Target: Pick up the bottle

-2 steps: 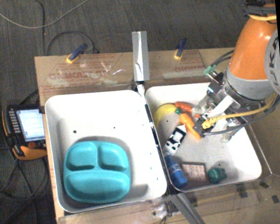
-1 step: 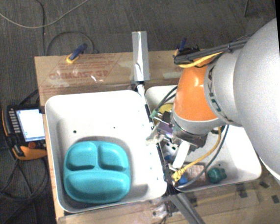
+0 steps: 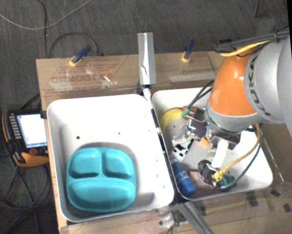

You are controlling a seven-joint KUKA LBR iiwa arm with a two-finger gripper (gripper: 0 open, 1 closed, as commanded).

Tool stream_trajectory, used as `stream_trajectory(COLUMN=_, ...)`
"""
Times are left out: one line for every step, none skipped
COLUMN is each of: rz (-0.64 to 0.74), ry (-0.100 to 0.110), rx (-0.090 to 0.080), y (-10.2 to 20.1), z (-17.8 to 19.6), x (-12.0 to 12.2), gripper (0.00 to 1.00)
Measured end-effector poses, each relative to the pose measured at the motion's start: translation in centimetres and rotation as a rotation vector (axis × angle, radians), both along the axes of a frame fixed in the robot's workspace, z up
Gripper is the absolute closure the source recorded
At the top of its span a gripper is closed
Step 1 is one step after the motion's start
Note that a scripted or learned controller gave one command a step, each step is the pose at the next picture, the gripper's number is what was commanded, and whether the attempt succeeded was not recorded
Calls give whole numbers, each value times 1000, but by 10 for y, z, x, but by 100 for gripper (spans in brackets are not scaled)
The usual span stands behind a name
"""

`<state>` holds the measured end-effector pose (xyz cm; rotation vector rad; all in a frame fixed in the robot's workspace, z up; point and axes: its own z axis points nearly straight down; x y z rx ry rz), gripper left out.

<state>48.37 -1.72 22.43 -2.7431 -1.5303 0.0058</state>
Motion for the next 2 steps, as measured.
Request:
stream_trajectory(rz=2, ry=5, rx=1, y=1, z=8, x=0, gripper=100)
stream_trajectory(rz=101, ry=1, rx=0, y=-24, z=29, x=23, gripper=100)
